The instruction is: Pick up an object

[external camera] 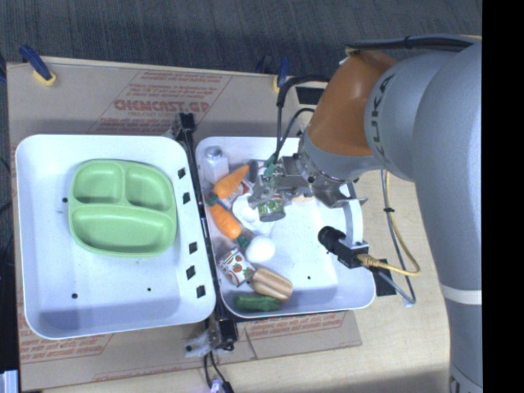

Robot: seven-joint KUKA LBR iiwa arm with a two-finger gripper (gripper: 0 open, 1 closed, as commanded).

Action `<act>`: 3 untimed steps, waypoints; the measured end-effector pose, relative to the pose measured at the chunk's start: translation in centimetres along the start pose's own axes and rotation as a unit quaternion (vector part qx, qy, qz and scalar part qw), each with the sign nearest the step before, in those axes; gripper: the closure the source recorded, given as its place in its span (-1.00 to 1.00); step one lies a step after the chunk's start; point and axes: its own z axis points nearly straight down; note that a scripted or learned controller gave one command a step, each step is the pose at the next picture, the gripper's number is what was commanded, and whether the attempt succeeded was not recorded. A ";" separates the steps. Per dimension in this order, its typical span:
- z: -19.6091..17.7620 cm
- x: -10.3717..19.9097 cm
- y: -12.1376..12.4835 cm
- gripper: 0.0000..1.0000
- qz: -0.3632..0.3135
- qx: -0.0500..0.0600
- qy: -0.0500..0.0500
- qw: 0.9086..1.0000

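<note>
Gripper (270,193) sat low in the right bin (354,295), toward that bin's 10 o'clock corner, over the crowded toy food. A small green-and-white object (272,210) showed at the fingertips, but whether it lay between the fingers or merely under them could not be told; finger spacing likewise could not be told, the wrist hardware blocked it.

Step in hand, by my reading: the grasp attempt itself, at or just past closing. Next move would call for a straight lift, slow enough to see whether anything came up with the claw.

Candidate things close by:
- upper carrot (231,180) at the gripper's 9 o'clock
- lower carrot (224,220) at its 8 o'clock
- white egg (261,249) at 6 o'clock, near
- red-and-white carton (234,267), bread roll (273,283) and green cucumber (257,303) farther toward 6 o'clock, along the bin's near wall
- clear cup (214,163) at the bin's far-left corner

Left bin (41,244) held a green divided plate (123,206), well apart from the arm.

Surface: both bins rested on printed cardboard (155,97) over a pale bench, blue clamps (37,64) at the far edge. Dark carpet (164,11) beyond at 12 o'clock. A yellow cable (393,266) trailed at the arm's 4 o'clock
</note>
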 end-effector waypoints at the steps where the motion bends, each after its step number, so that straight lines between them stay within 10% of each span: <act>1: -3.4 6.7 -7.3 1.00 0.001 0.002 -0.001 1.000; 3: -5.4 6.7 -7.1 1.00 -0.004 0.000 -0.001 1.000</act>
